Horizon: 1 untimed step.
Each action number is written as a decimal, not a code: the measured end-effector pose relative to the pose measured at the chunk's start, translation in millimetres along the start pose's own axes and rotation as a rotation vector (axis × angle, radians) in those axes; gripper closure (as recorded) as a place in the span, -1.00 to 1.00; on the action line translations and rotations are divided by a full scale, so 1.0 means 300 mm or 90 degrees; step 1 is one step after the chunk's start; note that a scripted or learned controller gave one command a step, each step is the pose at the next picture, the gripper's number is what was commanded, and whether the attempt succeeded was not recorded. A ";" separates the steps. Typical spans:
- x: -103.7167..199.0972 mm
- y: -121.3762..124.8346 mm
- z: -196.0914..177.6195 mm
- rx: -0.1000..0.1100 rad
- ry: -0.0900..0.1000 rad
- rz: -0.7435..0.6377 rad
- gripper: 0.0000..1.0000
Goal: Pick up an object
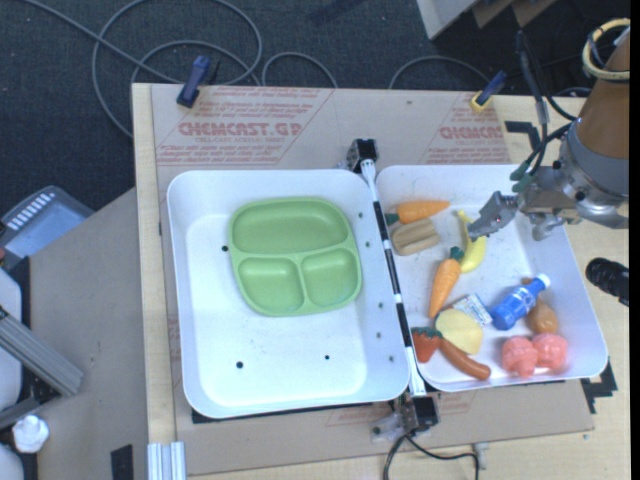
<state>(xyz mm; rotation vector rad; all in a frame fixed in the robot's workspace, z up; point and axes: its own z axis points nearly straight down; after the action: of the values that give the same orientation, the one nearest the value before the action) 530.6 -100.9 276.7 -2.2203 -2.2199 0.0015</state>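
Note:
The right white bin (590,313) holds toy foods. An orange carrot (421,209) and a tan bread block (415,236) lie at its top left. A yellow banana (472,252) and a second carrot (443,284) sit mid-bin. A blue bottle (517,304), a yellow lemon-like piece (458,330), a red sausage (466,360), a brown piece (544,318) and pink meat (535,354) lie lower. My gripper (518,220) hovers over the bin's upper right, just right of the banana. It is open, with nothing between its fingers.
A green divided plate (295,255) lies in the left bin (200,368). A black clip (362,152) sits where the bins meet at the back. Cables run over the dark floor beyond the bench.

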 end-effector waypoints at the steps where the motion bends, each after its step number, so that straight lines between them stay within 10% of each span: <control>1: -0.008 0.085 0.275 0.000 0.000 0.000 -1.00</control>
<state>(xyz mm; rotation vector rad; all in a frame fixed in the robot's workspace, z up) 556.1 -103.3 194.2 -2.2212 -2.2192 0.0019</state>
